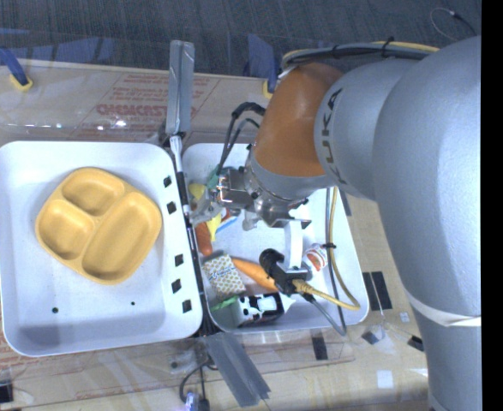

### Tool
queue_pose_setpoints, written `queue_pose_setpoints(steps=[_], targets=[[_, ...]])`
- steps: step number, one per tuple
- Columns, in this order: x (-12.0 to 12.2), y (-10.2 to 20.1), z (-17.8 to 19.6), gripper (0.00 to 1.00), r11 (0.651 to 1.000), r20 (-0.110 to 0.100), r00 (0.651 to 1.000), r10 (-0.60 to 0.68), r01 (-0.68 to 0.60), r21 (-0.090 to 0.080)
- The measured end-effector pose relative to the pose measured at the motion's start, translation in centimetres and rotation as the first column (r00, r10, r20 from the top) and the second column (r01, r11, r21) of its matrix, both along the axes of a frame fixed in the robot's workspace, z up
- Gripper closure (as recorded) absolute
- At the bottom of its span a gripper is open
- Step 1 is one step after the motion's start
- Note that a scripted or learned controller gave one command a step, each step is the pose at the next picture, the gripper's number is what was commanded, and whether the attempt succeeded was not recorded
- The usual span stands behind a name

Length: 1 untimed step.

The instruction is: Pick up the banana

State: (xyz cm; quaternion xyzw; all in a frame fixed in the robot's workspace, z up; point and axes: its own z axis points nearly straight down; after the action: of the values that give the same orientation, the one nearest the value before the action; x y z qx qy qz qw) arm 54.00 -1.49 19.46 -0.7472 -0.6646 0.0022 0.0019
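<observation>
Black-and-white, and too small to identify, a small object [257, 308] lies against the near wall of the right bin [347, 229], with a green scrap [226, 302] just beside it. Slightly farther in, a speckled pale packet [219, 272] touches the thick end of a carrot [249, 270]. A small white-and-orange item [318, 258] sits on the carrot's far side toward the right wall, partly covered by robot hardware. A brownish-orange stick [203, 235] lies along the bin's left wall, its shape hard to read.

Beyond that, the banana [198, 193] shows as a short yellow patch at the left wall of the right bin, in its far half. Most of it is hidden under the gripper [238, 197], which sits right beside it and over it. Whether the gripper is wide, narrow or holding anything cannot be told, because the wrist blocks the view. A blue sliver [226, 222] peeks out below the gripper.

The grey arm [397, 118] and its orange band [290, 131] cover the far and right parts of this bin.

In the left bin [28, 315], a yellow divided plate [98, 223] lies in full view.
</observation>
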Motion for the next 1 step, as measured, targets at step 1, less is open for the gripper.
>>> queue_pose_setpoints(steps=[1], targets=[[4.32, 3.88, -0.38, 0.00, 0.999, 0.002, 0.999, 0.032, -0.032, 0.000]])
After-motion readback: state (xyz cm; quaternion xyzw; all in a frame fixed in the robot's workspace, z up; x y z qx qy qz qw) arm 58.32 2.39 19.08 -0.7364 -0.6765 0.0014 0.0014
